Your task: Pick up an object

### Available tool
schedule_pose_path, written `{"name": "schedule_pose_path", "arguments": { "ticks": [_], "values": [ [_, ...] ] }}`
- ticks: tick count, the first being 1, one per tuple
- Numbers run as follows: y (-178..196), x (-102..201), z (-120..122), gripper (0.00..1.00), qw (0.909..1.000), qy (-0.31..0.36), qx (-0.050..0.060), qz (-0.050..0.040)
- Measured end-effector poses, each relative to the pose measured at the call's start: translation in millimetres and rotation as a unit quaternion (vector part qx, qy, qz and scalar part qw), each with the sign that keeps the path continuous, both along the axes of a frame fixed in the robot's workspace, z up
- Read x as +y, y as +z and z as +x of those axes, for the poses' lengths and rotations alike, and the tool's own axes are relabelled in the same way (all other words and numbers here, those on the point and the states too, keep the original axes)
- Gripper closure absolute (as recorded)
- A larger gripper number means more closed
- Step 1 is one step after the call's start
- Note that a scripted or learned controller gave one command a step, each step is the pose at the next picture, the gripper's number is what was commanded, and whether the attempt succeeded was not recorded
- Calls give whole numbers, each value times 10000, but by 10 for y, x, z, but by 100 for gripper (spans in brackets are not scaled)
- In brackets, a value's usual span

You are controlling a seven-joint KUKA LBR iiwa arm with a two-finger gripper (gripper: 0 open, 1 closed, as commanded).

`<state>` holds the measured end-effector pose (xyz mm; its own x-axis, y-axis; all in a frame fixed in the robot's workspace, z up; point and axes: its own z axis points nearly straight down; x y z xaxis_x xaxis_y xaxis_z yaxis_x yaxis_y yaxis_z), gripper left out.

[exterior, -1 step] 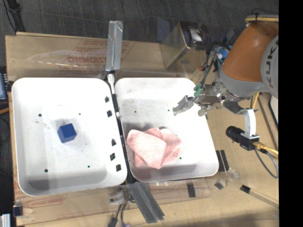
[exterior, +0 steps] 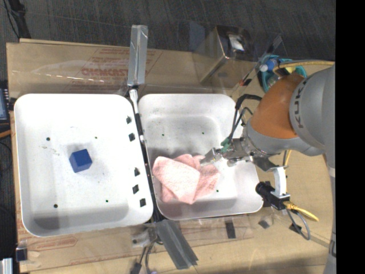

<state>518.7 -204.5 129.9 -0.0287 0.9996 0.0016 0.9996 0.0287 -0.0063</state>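
Two shallow white bins sit side by side on a cardboard-covered tabletop (exterior: 68, 67). The left bin (exterior: 34, 210) holds one small blue cube (exterior: 80, 160), resting on the bin floor left of centre, well apart from every wall. A few dark specks dot the floor around it.

The right bin (exterior: 188, 104) holds a crumpled pink cloth (exterior: 182, 178), lying in the lower half of the bin, near the front wall and closer to the divider side. Its upper right edge is bunched and folded.

The arm (exterior: 308, 116) enters from the right, grey casing with the orange band above the wrist, leaning over the right bin's right wall. The claw (exterior: 210, 156) points left, low over the bin floor, its tip right at the cloth's upper right corner. Tip and cloth appear to touch or overlap, but whether fabric sits between the tips is not clear at this slant. The claw's spread cannot be told; the tip reads as a small pale metallic blur.

A dark strip with black clips (exterior: 137, 158) runs between the two bins. A grey metal bar (exterior: 137, 53) stands upright behind the divider. Cables, one yellow-ended (exterior: 302, 212), trail off the tabletop at lower right, below the arm.
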Motion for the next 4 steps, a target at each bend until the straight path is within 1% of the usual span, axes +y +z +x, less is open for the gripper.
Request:
{"name": "schedule_pose_path", "arguments": {
  "ticks": [1, 2, 3, 4],
  "values": [
    [-379, 352, 217, 0, 9981, 618, -14, 5],
    [-281, 351, 220, 100, 9980, 626, -6, 1],
    [-280, 352, 220, 0, 9980, 626, -7, 0],
    [-387, 274, -31, 0, 9973, 736, -15, 0]
  ]
}}
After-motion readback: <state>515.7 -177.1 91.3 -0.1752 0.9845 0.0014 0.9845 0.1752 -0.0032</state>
